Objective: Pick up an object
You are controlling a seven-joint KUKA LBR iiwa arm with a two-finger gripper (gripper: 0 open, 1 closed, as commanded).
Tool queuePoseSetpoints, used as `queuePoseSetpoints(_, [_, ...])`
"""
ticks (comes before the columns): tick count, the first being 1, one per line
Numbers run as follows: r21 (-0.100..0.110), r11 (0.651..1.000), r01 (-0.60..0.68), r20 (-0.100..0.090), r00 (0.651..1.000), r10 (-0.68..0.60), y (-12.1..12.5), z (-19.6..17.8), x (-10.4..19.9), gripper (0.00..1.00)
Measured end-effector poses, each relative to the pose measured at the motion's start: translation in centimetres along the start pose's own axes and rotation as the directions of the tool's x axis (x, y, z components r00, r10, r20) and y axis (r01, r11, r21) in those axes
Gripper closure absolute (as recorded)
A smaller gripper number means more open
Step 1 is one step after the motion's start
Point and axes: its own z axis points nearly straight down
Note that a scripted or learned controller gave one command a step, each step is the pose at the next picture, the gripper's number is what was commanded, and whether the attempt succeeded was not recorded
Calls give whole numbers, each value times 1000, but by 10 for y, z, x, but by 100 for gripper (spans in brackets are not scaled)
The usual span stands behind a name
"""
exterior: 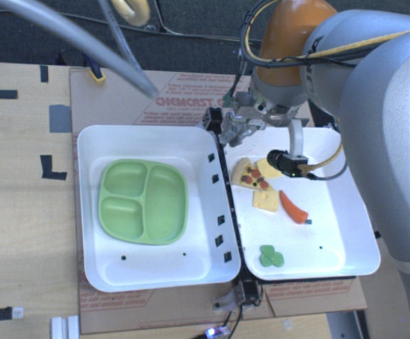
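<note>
The right bin (346,253) holds a pizza slice (247,175), a yellow cheese wedge (266,200), another yellow piece (268,168), an orange carrot (294,208) and a green broccoli piece (271,257). My gripper (235,127) hangs over the back left corner of the right bin, close to the wall between the bins and just behind the pizza slice. Nothing shows between its fingers.
A green divided plate (143,201) lies in the left bin (106,147). The bins sit on a cardboard sheet (184,97) over the wooden bench. The arm's grey bulk covers the right side, and a grey pole (63,27) crosses the upper left.
</note>
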Motion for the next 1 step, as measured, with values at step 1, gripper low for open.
queuePoseSetpoints(1, [-1, 1000, -1, 0, 1000, 1, 7, -5, 52, 100])
